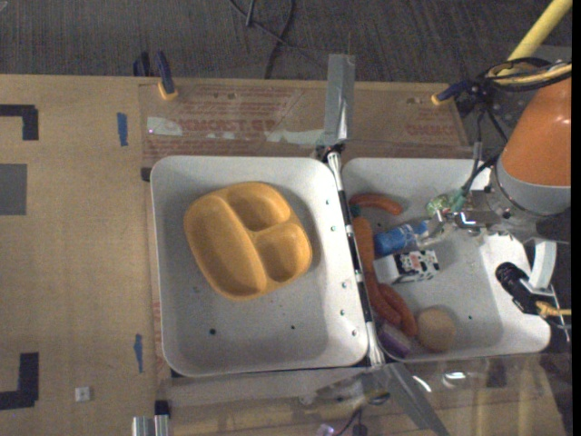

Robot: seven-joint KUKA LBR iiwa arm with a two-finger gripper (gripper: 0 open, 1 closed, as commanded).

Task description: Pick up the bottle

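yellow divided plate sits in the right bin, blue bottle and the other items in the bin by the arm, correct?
Not quite. The camera view shows the yellow divided plate in the left bin, alone. The rest holds: the blue bottle lies in the right bin by the arm, along with the small carton, the sausages and the round brown item.

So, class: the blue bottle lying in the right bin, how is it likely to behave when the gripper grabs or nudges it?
The blue bottle lies on its side, so a nudge will probably roll it. It looks small and plastic, likely light and perhaps slippery. The carton and the sausage lie close by, so they may get knocked. The gripper is at its right end.
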